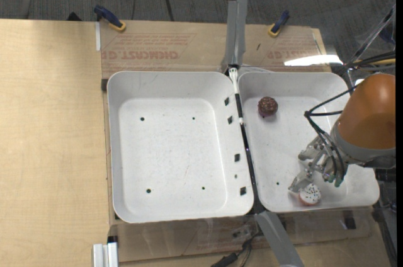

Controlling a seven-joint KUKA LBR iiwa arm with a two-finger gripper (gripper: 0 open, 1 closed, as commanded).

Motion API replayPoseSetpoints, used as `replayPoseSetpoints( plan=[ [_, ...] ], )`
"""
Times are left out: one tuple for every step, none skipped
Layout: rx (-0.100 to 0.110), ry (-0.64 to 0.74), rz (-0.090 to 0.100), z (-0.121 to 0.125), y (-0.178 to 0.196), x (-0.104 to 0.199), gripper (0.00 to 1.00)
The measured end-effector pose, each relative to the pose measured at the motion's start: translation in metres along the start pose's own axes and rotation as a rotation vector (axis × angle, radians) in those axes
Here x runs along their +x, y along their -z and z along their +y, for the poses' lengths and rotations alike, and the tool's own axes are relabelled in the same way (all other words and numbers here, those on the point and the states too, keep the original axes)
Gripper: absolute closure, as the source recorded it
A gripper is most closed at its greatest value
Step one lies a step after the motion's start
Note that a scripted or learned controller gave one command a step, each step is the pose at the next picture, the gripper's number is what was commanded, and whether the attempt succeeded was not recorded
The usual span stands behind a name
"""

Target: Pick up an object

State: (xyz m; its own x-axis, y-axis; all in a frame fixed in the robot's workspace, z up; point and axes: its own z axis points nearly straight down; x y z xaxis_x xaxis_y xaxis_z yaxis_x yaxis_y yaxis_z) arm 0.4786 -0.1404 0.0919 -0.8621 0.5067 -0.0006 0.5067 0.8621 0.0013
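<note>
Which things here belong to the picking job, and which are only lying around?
Job: gripper; white speckled ball just below it; dark red ball; right bin.
Lying around: left bin; two clamps; cardboard sheet.

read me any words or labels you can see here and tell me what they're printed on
"CHEMCAST GP": faint red print, upside down, on the brown cardboard sheet behind the left bin; read with some doubt.
Similar red print on the cardboard behind the right bin: too washed out to read.
</note>
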Motion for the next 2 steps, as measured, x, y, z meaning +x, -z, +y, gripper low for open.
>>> replayPoseSetpoints(
  plan=[
    [0.001, -0.445, -0.002, -0.0654, 0.0001, -0.0381, 0.0],
    [0.0, 0.046, -0.002, -0.0699, 0.0002, -0.0413, 0.0]
  ],
)
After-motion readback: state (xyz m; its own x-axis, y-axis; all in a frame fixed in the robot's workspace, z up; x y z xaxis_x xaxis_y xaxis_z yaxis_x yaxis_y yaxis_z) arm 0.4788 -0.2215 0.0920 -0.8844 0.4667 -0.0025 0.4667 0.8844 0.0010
